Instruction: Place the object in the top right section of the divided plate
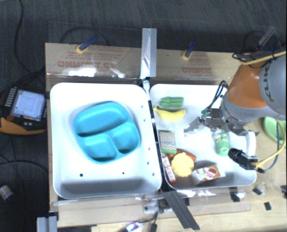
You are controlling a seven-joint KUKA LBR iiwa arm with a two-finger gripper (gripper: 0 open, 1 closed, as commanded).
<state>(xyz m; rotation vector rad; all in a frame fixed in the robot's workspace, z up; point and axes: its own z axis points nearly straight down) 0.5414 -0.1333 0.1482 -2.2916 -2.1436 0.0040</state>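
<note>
Blue divided plate sits mid left bin, well apart from the hand in the right bin. Small green bottle just below-right of hand; can't tell if it's clenched or released.

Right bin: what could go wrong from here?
1. The hand sits among crowded items: banana, green object and grater lie close, so it may grab the wrong one or two together.
2. The blue divided plate is in the left bin; a carried item could clip the rims between.
</note>
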